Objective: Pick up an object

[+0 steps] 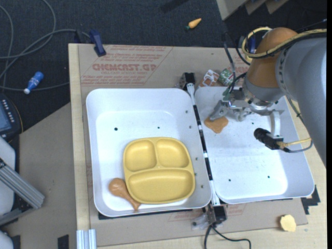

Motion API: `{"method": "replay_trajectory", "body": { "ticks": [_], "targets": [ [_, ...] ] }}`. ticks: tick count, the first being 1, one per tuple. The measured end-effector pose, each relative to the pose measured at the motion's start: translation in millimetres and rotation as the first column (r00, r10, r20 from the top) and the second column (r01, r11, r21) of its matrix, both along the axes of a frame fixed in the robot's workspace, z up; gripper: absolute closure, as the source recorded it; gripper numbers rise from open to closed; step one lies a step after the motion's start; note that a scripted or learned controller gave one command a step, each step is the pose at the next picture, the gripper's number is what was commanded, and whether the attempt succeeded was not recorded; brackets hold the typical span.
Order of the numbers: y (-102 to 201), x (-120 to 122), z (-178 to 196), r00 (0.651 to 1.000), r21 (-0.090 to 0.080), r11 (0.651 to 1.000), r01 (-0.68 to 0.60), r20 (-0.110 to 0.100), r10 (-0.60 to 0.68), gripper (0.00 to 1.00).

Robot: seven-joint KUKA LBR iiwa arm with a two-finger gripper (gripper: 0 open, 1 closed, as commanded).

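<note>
A flat tan food-shaped toy (216, 124) lies in the right bin (249, 175), close to its left wall and towards the back. My gripper (231, 110) hangs low just behind and to the right of it, its metal tip close to the toy's upper edge; I see nothing held. In the left bin (104, 113) a yellow divided plate (157, 169) sits front and centre. A tan drumstick toy (122, 190) lies against the plate's front left edge.
Small colourful items (218, 77) sit at the right bin's back left corner. A black plug on a yellow cable (267, 138) hangs over the right bin beside the arm. A yellow lump (287, 222) lies on the bench at the front right.
</note>
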State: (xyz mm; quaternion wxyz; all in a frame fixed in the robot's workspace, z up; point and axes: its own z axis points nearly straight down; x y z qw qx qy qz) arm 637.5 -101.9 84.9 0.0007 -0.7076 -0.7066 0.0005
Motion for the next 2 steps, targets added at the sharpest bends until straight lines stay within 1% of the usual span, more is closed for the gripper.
{"method": "replay_trajectory", "body": {
  "ticks": [1,2],
  "targets": [
    [10,-16,0,1.0,0.0,1.0,0.0,0.0,0.0,0.0],
    [-17,25,0,1.0,-0.003,1.0,-0.002,0.007,0.002,0.0]
  ]
}}
